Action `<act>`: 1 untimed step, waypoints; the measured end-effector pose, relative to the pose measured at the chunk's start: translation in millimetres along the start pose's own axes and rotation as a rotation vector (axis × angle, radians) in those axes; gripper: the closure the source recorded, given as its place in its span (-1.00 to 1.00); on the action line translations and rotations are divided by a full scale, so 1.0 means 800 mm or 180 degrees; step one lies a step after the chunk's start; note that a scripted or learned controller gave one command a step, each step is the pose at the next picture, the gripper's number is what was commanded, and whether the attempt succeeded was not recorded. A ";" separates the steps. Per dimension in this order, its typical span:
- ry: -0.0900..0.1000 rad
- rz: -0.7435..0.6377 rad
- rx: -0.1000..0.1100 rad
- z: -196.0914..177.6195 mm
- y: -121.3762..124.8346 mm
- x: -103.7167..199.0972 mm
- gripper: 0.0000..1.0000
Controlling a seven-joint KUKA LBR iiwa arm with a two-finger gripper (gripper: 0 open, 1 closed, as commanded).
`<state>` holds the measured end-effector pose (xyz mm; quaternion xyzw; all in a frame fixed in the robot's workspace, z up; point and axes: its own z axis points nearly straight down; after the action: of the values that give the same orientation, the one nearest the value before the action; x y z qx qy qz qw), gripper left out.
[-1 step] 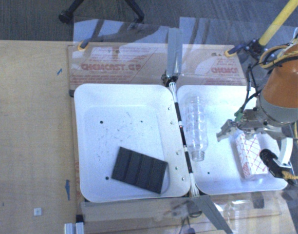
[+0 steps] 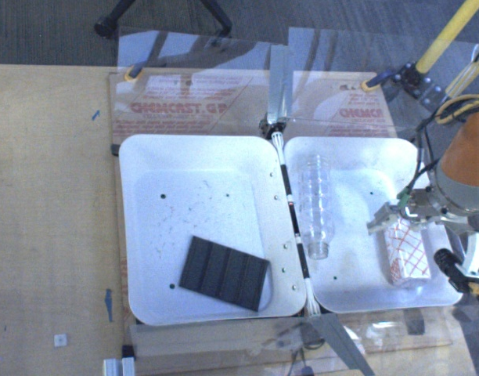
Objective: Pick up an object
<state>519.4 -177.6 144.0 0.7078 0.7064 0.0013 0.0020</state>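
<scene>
A red-and-white checkered carton point(image 2: 405, 255) lies near the right wall of the right bin point(image 2: 357, 288). My gripper point(image 2: 406, 213) hangs right over the carton's far end, coming in from the right under the orange-banded wrist point(image 2: 466, 159). A clear plastic bottle point(image 2: 316, 206) lies lengthwise along the right bin's left side, well apart from the gripper. In the left bin point(image 2: 145, 171), a black ribbed slab point(image 2: 225, 273) rests flat toward the front.
The divider between the two bins point(image 2: 290, 210) runs just left of the bottle. Cables and a yellow pole point(image 2: 451, 30) stand behind the right bin. A tan bench surface point(image 2: 44, 210) extends to the left.
</scene>
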 end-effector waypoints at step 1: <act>-0.0047 0.0047 -0.0110 0.019 0.008 -0.018 -1.00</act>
<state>526.0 -192.3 128.6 0.7128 0.7011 0.0082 0.0195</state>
